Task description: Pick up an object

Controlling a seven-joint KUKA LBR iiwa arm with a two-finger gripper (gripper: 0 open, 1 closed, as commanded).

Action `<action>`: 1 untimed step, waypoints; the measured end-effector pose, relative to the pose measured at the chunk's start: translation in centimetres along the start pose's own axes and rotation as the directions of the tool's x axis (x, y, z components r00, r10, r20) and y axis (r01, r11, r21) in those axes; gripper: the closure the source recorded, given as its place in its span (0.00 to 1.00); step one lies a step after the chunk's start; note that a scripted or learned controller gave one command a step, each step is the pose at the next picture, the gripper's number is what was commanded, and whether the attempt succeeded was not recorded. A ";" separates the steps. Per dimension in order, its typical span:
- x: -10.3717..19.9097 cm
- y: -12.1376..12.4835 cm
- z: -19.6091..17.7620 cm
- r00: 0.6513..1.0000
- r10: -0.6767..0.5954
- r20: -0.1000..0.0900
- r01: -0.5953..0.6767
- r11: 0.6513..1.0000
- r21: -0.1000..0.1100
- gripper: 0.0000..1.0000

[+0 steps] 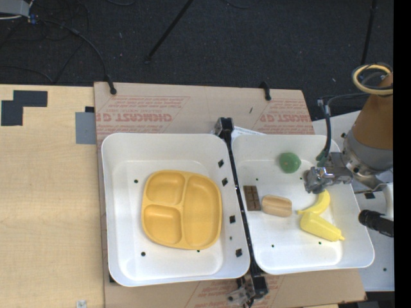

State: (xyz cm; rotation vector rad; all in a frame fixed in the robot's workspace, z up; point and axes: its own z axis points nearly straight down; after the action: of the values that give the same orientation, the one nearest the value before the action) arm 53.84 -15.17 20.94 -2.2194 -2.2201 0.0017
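A wooden worktop [45, 204] bears two bins; the hand [319, 179], grip state unclear, hangs above the banana [319, 203], probably targeting it.

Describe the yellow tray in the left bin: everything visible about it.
The tray is a yellow divided plate, roughly a rounded square, that looks like smooth plastic. Raised ridges split it into three compartments: two smaller ones on the left, one above the other, and a long one on the right. All three look bare. It lies flat and right side up on the floor of the left bin, near the middle, slightly rotated against the bin walls. Only the bin floor touches it; the gripper is over the other bin.
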 end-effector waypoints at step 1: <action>5.1 -0.5 -1.2 1.000 -0.001 -0.001 0.001 1.000 0.002 1.00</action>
State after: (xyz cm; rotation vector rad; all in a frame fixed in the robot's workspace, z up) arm 53.37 -10.12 22.14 -2.2166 -2.2199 0.0025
